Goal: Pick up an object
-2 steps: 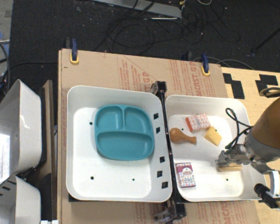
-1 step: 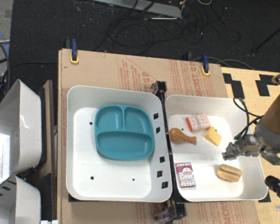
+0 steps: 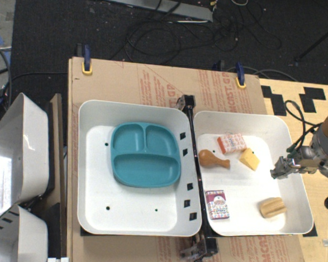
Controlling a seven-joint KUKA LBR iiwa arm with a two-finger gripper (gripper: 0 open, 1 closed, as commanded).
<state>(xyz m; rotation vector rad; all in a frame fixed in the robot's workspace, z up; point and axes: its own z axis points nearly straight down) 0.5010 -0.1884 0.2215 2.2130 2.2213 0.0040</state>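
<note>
Camera view: gripper (image 3: 279, 169) above right bin (image 3: 276, 125).

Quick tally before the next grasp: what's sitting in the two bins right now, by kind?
Teal divided plate, left bin: 1
Toy drumstick, right bin: 1
Yellow cheese wedge: 1
Orange-red packet: 1
Small pink-and-white box: 1
Tan bread-like piece: 1
Total: 6

A blue plate (image 3: 146, 155) with three parts sits in the left bin (image 3: 86, 206). Black cables (image 3: 160, 29) lie on the dark floor (image 3: 42, 29) far behind the tabletop (image 3: 150, 82).
</note>
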